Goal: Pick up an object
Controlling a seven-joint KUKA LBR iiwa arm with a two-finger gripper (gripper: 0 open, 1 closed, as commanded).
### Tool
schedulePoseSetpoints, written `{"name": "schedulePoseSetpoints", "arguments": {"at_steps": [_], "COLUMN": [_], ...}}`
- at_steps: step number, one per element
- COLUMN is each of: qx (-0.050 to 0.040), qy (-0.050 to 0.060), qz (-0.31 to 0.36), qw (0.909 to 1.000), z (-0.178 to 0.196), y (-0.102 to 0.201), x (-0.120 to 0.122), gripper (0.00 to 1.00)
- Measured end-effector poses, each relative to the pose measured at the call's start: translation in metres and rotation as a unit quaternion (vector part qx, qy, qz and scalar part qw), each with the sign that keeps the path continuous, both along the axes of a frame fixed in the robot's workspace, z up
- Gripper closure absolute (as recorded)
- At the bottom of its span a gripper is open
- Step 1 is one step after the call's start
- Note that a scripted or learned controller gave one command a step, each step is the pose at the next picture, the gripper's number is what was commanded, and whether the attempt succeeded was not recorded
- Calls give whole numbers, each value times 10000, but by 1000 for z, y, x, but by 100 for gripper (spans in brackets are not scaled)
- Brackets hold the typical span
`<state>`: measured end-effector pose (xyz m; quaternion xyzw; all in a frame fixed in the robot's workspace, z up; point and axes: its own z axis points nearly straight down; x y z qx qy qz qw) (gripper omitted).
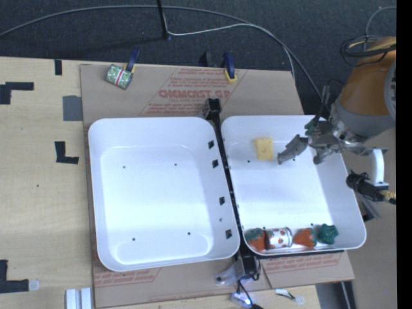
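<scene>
A small yellow block (264, 148) lies in the far part of the right bin (335, 192). My gripper (301, 157) hovers just right of the block, open, with nothing between its fingers. One fingertip (284, 158) points toward the block's right side without touching it. Along the bin's near wall sit a red-and-green piece (256, 238), a white can with red dots (279, 238), an orange piece (304, 238) and a green piece (327, 233), all in a row.
The left bin (103, 140) stands beside the right one, with a black divider strip (222, 179) between them. A small green-and-white object (119, 76) rests on the cardboard behind the bins. Cables run across the dark floor at the back.
</scene>
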<state>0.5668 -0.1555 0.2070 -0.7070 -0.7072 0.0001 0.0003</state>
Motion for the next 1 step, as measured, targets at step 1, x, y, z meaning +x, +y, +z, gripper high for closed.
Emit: {"name": "schedulePoseSetpoints", "arguments": {"at_steps": [1], "qx": [2], "qy": [24], "qz": [-3], "qw": [10000], "z": [-126], "y": [-17], "x": [19], "gripper": [0]}}
